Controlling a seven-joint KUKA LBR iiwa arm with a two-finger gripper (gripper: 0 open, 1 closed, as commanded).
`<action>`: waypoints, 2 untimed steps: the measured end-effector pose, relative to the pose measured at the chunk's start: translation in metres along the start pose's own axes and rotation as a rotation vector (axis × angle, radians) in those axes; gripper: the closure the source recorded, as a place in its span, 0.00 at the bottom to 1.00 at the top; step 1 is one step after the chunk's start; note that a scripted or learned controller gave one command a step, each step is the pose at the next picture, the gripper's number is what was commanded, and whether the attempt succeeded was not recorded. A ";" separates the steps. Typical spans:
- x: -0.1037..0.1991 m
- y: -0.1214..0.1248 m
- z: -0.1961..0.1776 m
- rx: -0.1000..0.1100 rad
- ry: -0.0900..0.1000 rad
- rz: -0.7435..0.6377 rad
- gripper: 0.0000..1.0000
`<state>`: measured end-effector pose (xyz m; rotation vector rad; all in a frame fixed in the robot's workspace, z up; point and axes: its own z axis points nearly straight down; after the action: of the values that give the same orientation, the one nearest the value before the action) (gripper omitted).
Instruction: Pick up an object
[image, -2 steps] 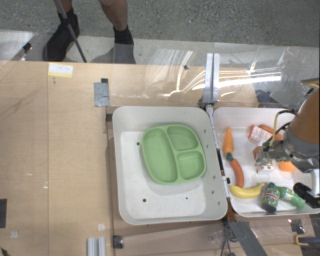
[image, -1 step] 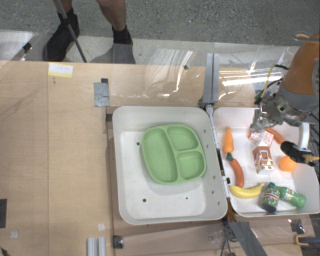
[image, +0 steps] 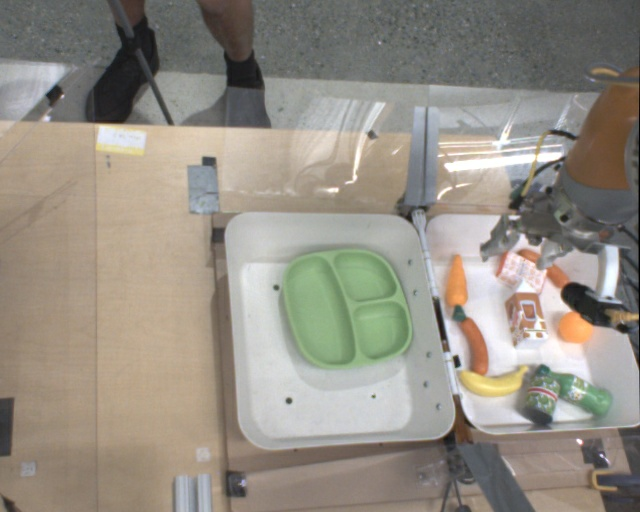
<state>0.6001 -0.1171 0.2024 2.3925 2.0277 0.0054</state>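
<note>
Object candidates lie in the right bin (image: 480, 420): carrot (image: 456, 281), sausage (image: 476, 345), banana (image: 492, 381), green bottle (image: 565, 392), small carton (image: 526, 317). Pincer (image: 530, 250) hangs over the red-white packet (image: 521, 270) at upper right; fingers' spread cannot be told. Nothing lifted; grasp and lift remain.

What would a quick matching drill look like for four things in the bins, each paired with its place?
Things:
1. green plate
2. banana
3. carrot
4. green bottle

Places:
A. upper left of the right bin, beside the divider
B. lower right corner of the right bin
C. middle of the left bin
D. along the right bin's lower edge, left of the bottle

Pairs: 1-C, 2-D, 3-A, 4-B
</note>
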 end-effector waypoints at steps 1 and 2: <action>0.017 0.006 0.110 0.003 0.001 -0.247 0.00; 0.016 0.008 0.098 -0.003 0.000 -0.251 1.00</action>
<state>0.6116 -0.1023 0.1048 2.1184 2.3089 0.0064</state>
